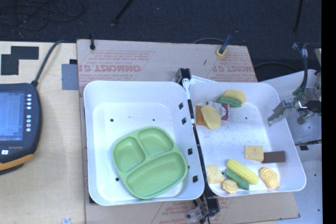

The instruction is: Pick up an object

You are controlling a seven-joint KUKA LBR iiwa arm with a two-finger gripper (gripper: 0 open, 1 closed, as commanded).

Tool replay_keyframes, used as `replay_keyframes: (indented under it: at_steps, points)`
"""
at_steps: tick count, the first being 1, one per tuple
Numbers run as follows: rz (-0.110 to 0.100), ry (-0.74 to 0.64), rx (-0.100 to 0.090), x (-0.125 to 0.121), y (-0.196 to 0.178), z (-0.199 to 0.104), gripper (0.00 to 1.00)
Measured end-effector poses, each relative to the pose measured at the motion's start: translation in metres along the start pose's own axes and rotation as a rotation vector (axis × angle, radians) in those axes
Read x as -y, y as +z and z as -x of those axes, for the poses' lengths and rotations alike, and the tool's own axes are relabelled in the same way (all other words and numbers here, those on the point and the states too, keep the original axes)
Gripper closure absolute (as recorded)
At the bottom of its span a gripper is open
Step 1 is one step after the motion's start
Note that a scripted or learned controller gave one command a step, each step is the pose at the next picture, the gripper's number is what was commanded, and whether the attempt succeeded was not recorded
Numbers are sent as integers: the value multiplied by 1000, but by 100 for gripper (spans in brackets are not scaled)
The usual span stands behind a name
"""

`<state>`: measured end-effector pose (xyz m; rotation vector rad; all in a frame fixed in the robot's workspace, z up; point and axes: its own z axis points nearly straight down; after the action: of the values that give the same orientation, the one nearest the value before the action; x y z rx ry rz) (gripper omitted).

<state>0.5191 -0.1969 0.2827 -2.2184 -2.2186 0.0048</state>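
Note:
The right bin (286,134) holds several toy foods. Near its back lie a yellow-and-green piece (232,98) and a yellow wedge (211,117), the wedge resting against a red-and-white item (224,109). Toward the front are a yellow cheese square (254,153), a brown bar (274,156), a corn cob (242,171) on a green husk, a ridged yellow piece (269,177) and two small yellow bits (214,172). My gripper (279,111) hangs at the right bin's right rim, apart from all the foods, with nothing seen in it.
The left bin (100,107) holds a green divided plate (149,161). A black divider with clips (189,128) runs between the bins. A teach pendant (16,123) lies on the bench at far left. Cables cross the dark floor behind.

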Motion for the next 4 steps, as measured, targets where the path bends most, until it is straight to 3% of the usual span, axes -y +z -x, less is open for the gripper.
replay_keyframes:
  at_steps: [1,2,3,4]
  points:
    - [-15,-6,-8,-15,147,-74,0]
    - [2,-1,0,-68,133,-61,0]
    - [-1,1,0,-66,135,-38,0]
    - [4,-2,1,-128,119,-41,0]
